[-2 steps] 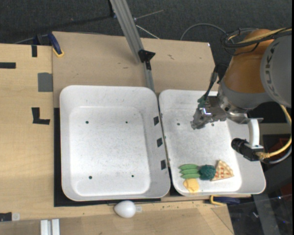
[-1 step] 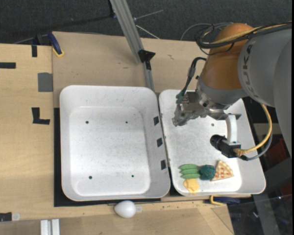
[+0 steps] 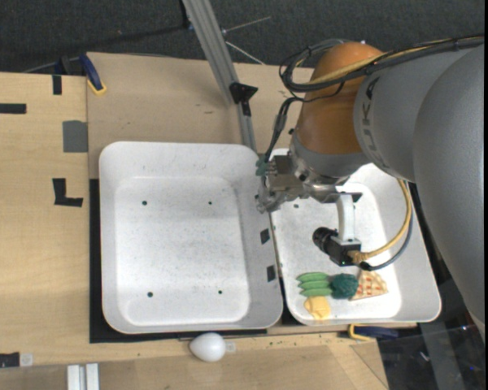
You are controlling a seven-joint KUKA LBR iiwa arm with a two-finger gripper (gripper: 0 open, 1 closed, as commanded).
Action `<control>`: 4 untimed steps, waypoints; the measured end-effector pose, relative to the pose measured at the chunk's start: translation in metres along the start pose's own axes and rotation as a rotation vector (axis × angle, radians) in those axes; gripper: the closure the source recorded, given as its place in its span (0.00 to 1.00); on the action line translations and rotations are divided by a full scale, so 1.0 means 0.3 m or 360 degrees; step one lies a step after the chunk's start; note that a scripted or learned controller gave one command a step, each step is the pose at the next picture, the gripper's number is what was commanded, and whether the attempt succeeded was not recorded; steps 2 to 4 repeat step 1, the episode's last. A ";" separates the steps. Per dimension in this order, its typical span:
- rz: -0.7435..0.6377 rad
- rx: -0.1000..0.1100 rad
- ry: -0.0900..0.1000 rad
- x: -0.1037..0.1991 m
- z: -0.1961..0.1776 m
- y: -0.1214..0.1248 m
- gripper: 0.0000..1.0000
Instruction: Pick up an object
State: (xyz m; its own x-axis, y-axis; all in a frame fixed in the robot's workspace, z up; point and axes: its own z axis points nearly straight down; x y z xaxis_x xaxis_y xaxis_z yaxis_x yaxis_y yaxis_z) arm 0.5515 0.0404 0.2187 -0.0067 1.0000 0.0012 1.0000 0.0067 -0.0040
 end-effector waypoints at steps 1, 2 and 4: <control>-0.0002 -0.0004 0.0001 0.182 -0.043 -0.012 1.00; -0.0002 -0.0004 0.0001 0.182 -0.043 -0.012 1.00; -0.0002 -0.0004 0.0001 0.182 -0.043 -0.012 1.00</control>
